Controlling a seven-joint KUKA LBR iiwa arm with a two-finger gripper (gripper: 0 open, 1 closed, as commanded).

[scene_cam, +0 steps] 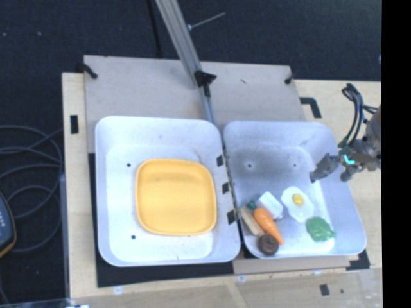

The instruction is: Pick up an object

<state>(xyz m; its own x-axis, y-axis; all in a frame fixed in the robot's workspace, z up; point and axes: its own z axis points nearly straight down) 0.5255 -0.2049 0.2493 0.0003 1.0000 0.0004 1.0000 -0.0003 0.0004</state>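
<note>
Small toy foods clustered at the near end of the right white bin (pixel 334 147): glossy fried egg (pixel 297 201), tapered orange carrot (pixel 267 222), bumpy green piece (pixel 319 228), white block (pixel 270 204), dark round donut (pixel 268 244), gripper (pixel 335 168) over the bin's right wall with fingers spread and holding nothing, rounded-square yellow plate (pixel 176 196) lay flat in the left bin (pixel 115 140), pale wooden surface (pixel 77 191) beneath.

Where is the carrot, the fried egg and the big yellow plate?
carrot (pixel 266 221), camera view, middle of its orange body.
fried egg (pixel 297 200), camera view, on the yellow yolk.
yellow plate (pixel 176 196), camera view, centre of its flat face, in the left bin.
</note>
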